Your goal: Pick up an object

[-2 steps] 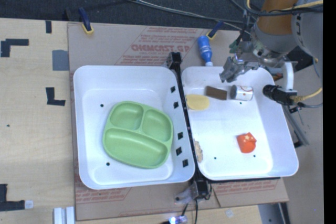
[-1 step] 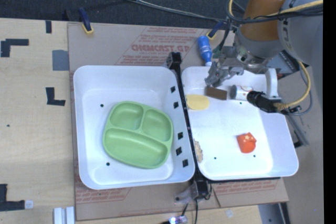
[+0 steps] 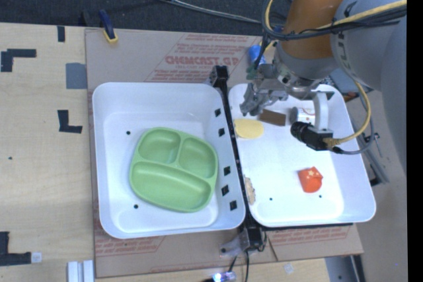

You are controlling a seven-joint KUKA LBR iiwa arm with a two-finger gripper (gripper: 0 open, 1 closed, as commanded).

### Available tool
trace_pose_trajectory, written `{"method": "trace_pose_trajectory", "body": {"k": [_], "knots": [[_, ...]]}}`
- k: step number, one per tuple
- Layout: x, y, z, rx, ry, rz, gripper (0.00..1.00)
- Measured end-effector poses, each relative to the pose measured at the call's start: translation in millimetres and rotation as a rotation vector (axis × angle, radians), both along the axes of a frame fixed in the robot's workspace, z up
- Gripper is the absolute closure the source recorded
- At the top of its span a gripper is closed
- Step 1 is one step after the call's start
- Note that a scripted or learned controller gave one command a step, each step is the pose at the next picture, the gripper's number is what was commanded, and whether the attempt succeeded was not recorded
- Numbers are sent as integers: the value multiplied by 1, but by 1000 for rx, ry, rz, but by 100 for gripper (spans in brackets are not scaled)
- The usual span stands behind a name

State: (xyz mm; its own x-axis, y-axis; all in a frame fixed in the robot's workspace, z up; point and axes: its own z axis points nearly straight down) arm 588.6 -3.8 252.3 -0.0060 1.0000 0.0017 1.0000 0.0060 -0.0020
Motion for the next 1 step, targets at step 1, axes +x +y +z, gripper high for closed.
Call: {"method": "trace_pose_trajectory", "body": {"k": [1], "knots": [[-19, 50, -19, -1, 2, -1, 100]]}}
